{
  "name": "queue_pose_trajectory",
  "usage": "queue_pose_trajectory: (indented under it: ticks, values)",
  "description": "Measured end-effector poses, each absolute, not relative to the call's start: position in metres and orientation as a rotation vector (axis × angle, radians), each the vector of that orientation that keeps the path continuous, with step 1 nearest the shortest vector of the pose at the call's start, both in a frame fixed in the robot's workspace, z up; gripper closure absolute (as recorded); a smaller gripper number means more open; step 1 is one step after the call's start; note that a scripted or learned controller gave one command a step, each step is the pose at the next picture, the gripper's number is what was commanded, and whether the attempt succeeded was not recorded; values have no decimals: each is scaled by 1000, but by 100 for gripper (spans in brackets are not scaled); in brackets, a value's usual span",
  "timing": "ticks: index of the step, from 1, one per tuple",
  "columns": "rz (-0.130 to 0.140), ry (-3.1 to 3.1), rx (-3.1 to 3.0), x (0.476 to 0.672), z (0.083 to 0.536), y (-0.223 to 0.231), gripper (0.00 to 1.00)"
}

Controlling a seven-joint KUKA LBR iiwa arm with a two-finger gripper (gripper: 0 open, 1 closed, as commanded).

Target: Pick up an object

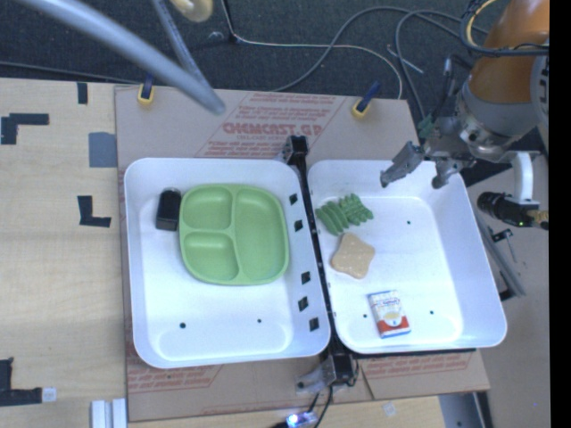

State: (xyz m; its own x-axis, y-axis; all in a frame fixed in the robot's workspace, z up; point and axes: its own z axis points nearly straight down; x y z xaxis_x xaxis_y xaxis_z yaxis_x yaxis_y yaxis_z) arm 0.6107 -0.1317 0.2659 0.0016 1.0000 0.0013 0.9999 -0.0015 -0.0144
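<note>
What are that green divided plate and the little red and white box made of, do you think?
The green divided plate looks like moulded plastic: one even pale green, smooth rounded compartment walls, a soft sheen. The small red and white box seems to be printed cardboard, judging by its flat faces, sharp edges and printed label, though it is too small to be sure. The white bins look like thin glossy plastic.

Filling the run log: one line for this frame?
gripper: open, above right bin top edge | holding: nothing | right bin: green toy, tan piece, small box
</note>
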Motion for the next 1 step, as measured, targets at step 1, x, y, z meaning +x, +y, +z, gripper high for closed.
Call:
queue_pose_trajectory:
  ticks: [1]
  values:
    - [2,-2223,-2219,613,274,-131,0]
